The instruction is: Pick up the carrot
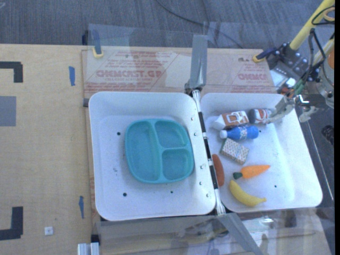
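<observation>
The carrot (254, 170) is orange with a small green top pointing left. It lies flat in the right bin (297, 163), near the front, just above a yellow banana (246, 194). My gripper (280, 110) hangs over the bin's far right corner, close beside a small can (259, 115). It is well apart from the carrot, which lies about a third of the bin's length nearer the front. Nothing shows in the gripper's grasp.
The right bin also holds a blue bottle (241, 133), a brown-labelled carton (232, 120), a speckled block (235, 151) and a red sausage (218, 170) by the left wall. A teal divided plate (159, 150) sits in the left bin (106, 142).
</observation>
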Motion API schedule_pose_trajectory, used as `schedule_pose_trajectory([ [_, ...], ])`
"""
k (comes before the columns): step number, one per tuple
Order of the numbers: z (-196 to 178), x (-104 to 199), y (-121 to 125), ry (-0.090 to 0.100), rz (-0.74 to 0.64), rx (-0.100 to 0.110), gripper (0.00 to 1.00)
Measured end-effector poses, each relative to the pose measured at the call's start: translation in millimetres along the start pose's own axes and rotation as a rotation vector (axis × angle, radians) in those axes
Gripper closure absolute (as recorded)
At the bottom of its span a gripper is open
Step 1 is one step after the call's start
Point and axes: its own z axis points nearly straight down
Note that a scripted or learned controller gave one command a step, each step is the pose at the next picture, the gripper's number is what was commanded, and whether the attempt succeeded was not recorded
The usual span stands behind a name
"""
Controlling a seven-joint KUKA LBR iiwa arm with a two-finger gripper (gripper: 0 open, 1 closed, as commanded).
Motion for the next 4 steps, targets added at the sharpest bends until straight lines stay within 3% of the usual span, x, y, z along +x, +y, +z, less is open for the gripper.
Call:
schedule_pose_trajectory([
  [1,117.1,14.3,-88.0,0.001,0.040,0.001,0.00],
  [2,183.2,56.8,-82.4,0.001,0.286,0.000,0.00],
  [3,172.4,56.7,-80.7,0.001,0.287,-0.006,1.00],
  [4,85.8,81.3,-87.6,0.001,0.160,0.002,1.00],
])
